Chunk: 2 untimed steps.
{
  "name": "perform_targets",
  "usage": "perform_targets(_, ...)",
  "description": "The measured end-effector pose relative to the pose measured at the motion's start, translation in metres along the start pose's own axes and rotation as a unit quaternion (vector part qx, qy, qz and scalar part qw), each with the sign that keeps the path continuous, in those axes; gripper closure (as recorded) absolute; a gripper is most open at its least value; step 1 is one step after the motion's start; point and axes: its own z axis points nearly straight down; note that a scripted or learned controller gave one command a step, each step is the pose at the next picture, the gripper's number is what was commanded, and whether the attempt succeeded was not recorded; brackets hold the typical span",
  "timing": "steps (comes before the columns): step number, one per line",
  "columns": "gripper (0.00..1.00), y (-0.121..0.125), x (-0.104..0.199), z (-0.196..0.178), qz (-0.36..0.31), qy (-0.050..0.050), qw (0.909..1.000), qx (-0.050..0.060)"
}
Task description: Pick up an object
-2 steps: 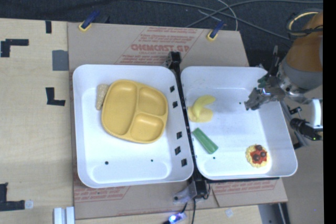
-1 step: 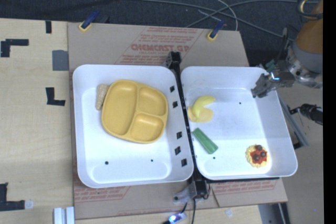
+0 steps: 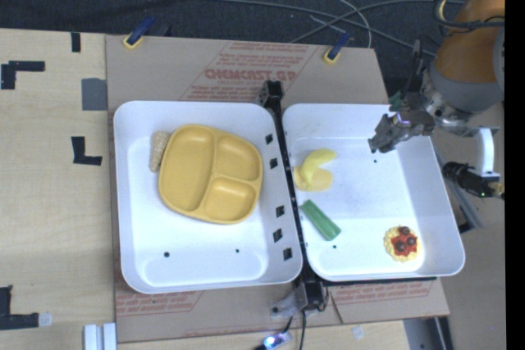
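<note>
Camera view: gripper [image 3: 382, 137] over right bin [image 3: 426, 176] rim, can't tell its state, nothing visibly held; banana [image 3: 316, 170], green stick [image 3: 320, 220], tart [image 3: 402, 243] unpicked.

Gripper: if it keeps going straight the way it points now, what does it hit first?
The gripper points down and toward the view's left over the right bin. It would probably meet bare bin floor first; the yellow toy lies further along that line. Depth is unclear from one view.

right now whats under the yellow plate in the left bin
A tan, rough-looking object pokes out from under the left edge of the yellow plate. How far it runs underneath is covered; around it lies the left bin.
</note>
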Motion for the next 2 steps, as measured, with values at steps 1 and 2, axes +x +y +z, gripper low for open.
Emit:
perform_targets(1,1.00,0.004,0.053,0.014,0.001,-0.001,1.0000,0.001)
perform_targets(2,1.00,0.001,0.102,0.025,0.001,-0.001,1.0000,0.001)
